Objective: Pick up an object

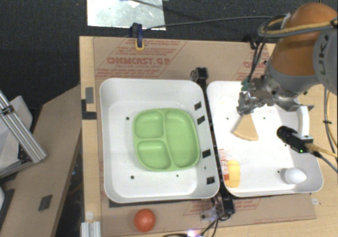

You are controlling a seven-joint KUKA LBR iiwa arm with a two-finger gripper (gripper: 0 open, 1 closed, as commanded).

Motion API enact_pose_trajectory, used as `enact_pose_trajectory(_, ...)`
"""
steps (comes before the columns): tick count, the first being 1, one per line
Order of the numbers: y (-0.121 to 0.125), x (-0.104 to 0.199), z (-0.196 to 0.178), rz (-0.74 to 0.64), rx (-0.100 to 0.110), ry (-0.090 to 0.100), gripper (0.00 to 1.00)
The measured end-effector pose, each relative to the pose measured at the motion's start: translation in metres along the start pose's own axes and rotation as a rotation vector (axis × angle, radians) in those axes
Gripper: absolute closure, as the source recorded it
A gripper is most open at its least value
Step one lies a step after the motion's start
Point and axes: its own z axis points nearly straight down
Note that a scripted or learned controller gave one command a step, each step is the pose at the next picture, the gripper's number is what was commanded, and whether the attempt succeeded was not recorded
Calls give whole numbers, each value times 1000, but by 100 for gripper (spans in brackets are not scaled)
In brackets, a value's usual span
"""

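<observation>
Wedge, tan and flat, lies in the right-hand bin just below the gripper in your view, narrow tip pointing up toward it, and you cannot tell how wide the gripper stands or whether it grips anything

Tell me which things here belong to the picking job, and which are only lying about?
Likely part of the job:
- gripper
- tan wedge, just below the gripper
- right bin, which holds the wedge

Only lying about, it seems:
- green plate in the left bin
- yellow block
- white egg
- orange ball, outside the bins
</observation>
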Motion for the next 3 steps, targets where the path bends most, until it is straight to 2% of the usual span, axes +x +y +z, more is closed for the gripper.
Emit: enact_pose_trajectory(3,72,134,41,1,0,-1,100)
